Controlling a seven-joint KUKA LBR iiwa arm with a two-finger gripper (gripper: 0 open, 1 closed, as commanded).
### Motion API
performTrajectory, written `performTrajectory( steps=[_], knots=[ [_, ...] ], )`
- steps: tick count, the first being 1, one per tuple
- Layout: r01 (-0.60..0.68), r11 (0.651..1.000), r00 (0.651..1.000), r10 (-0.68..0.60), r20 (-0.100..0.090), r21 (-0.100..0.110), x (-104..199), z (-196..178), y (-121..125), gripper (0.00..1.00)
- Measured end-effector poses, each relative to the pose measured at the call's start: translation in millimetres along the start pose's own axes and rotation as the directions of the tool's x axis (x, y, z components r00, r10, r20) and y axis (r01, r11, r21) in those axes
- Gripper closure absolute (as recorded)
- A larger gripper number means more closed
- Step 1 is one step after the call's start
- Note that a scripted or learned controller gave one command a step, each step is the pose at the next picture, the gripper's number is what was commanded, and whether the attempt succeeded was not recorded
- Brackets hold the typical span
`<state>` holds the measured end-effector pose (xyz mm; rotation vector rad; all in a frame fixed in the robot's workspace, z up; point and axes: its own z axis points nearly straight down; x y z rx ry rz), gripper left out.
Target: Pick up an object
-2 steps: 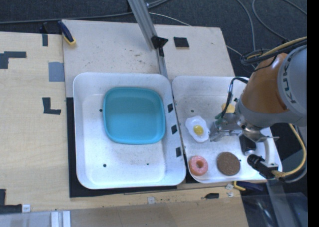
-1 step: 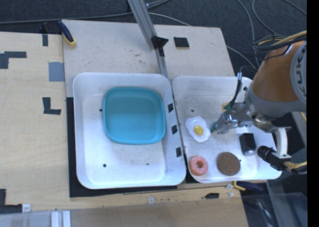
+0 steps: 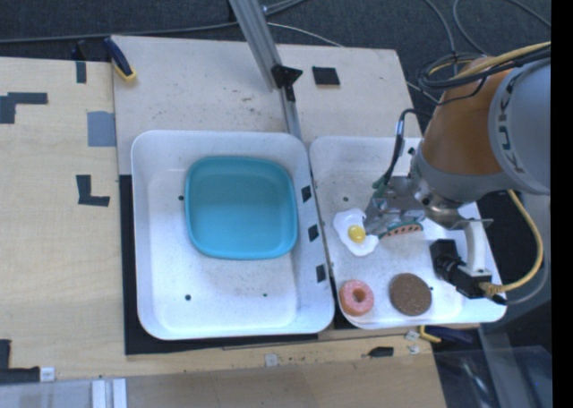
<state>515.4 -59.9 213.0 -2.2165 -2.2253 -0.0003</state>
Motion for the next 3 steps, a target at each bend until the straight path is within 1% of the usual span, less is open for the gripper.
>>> performTrajectory(
  steps=[2,3],
  knots=[
    [0.001,1.0,1.0,-0.001,0.0,0.001,94.2,5.4,11.5,1.0],
    [-0.001,1.0,1.0,0.001,0.001,-0.001,133.4,-12.9,22.6,1.0]
  ],
)
